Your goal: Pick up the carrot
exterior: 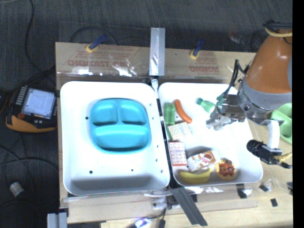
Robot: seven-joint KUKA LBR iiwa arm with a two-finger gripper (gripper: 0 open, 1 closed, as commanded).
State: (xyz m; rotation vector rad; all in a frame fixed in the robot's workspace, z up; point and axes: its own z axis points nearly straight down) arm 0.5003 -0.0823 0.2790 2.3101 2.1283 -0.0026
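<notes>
The carrot (183,111) is a short orange stick lying at a slant in the back left part of the right bin (247,148). It rests on the bin floor, just right of a green cucumber-like piece (168,114). My gripper (219,120) hangs over the middle of the right bin, to the right of the carrot and apart from it. I see nothing in its grasp. The grey and orange arm (270,75) comes in from the right.
A green bottle (205,103) lies just behind the gripper. Two printed packets (178,141), a white wrapped snack (201,160), a banana (194,176) and a round orange item (225,169) fill the bin's front. The left bin (71,127) holds a blue divided plate (119,125).
</notes>
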